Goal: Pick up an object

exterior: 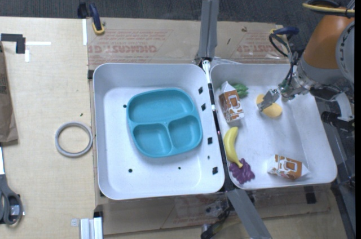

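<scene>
Metal end effector (pixel 269 98), round yellow lemon (pixel 273 110)

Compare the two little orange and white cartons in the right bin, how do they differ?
The upper carton lies by the divider, beside the green item; the lower carton lies near the front right corner, apart from other items. The upper runs front to back; the lower runs sideways. Both share orange-and-white print.

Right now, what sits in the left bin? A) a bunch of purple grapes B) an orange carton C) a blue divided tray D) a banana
C: the blue divided tray lies alone in the left bin; the banana, grapes and cartons lie in the right bin.
</scene>
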Robot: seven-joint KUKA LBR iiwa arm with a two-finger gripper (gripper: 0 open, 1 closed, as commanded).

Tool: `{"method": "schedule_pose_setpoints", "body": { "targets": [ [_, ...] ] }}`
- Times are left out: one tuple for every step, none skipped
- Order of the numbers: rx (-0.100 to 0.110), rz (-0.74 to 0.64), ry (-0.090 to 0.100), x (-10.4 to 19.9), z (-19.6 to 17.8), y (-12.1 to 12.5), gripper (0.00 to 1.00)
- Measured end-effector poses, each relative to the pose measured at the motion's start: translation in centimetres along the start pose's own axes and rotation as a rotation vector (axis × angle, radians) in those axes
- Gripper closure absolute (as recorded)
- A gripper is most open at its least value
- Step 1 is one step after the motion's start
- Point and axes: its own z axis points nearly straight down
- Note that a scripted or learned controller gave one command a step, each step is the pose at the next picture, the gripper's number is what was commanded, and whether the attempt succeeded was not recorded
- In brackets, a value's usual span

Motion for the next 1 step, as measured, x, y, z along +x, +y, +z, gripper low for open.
{"method": "schedule_pose_setpoints", "body": {
  "targets": [
    [0.001,-0.093,0.0,3.1,0.08,-1.53,0.0]
  ]
}}
